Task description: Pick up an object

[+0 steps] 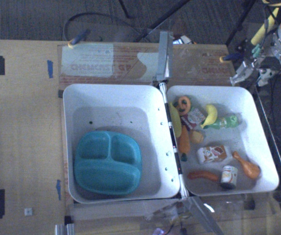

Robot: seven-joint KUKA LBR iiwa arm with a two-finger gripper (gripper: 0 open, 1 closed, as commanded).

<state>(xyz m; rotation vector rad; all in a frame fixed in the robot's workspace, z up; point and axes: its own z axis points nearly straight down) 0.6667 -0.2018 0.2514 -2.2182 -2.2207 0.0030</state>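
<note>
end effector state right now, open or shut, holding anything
end effector: above the right bin's far corner, nothing visibly held; open or closed cannot be told.

Right bin (263, 131) holds a jumble: banana (210, 115), green bottle (224, 122), carrot (184, 140), white carton (212, 154), small can (228, 176), sausage (202, 175), all lying loose.

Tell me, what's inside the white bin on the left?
The left bin holds a teal divided plate, lying flat near its front. Whatever is underneath the plate is covered.
</note>
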